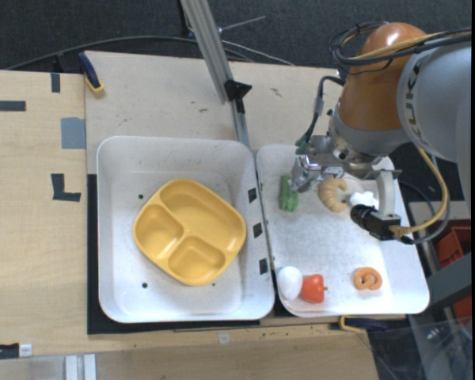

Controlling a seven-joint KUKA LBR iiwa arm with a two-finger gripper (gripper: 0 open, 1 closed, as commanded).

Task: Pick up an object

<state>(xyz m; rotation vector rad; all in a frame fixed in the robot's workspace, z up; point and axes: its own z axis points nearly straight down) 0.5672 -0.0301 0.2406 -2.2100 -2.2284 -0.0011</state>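
The right bin [332, 248] holds several small items. A green piece [288, 195] lies near its left wall. A tan croissant-shaped piece [332, 195] sits just right of it. At the front of the bin lie a white egg [288, 279], a red pepper [313, 288] and an orange ring [367, 279]. My gripper [305, 172] hangs low over the back of this bin, just above and between the green piece and the tan piece. The view shows nothing clearly held in it.
The left bin [119, 212] bears a yellow divided plate [190, 230]. A slanted metal pole [214, 54] ends at the bins' back edge. The arm's wrist and cables [380, 93] cover the right bin's back right corner.
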